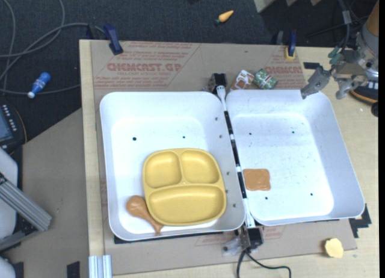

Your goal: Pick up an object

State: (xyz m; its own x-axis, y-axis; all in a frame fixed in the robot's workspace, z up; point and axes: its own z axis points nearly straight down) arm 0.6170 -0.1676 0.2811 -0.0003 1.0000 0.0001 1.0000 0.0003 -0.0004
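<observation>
Camera view: claw (328,80), fingers spread and holding nothing, hovers over the right bin's (337,150) far right corner; the brown flat piece (257,179) lies diagonally opposite, against that bin's near left edge.

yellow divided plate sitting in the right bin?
No. The yellow three-compartment plastic plate lies in the left white bin; the right white bin holds a flat brown toast-like piece.

We see smooth, glossy white plastic bins (162,111), a matt yellow plastic tray (182,185), and beneath them a rough, printed cardboard sheet (144,60).
</observation>
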